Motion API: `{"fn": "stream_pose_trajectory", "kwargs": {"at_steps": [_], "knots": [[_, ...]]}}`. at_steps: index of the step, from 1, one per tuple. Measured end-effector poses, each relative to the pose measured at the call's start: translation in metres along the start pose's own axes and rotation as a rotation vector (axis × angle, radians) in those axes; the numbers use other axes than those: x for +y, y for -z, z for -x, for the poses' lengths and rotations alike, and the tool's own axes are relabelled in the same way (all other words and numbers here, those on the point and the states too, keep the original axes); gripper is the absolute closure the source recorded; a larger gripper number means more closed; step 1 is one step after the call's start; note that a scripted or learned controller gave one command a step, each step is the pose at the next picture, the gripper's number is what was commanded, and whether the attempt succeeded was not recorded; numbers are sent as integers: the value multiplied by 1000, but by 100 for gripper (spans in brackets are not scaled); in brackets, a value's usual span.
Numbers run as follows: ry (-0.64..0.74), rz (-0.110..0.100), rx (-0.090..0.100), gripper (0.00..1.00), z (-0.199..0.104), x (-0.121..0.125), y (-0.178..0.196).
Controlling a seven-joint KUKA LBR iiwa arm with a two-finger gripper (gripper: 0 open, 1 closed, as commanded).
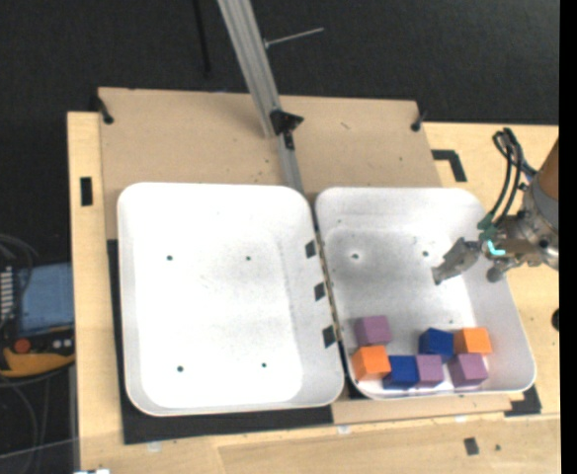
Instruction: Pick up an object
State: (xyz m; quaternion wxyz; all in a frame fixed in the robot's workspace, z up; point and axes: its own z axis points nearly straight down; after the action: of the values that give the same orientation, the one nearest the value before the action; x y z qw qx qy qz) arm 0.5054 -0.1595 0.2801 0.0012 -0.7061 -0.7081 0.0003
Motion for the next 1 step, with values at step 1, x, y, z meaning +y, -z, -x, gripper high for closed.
{"fn": "stream_pose_trajectory", "kwargs": {"at_steps": [1], "knots": [[-2,4,-1,0,0,1,2]]}}
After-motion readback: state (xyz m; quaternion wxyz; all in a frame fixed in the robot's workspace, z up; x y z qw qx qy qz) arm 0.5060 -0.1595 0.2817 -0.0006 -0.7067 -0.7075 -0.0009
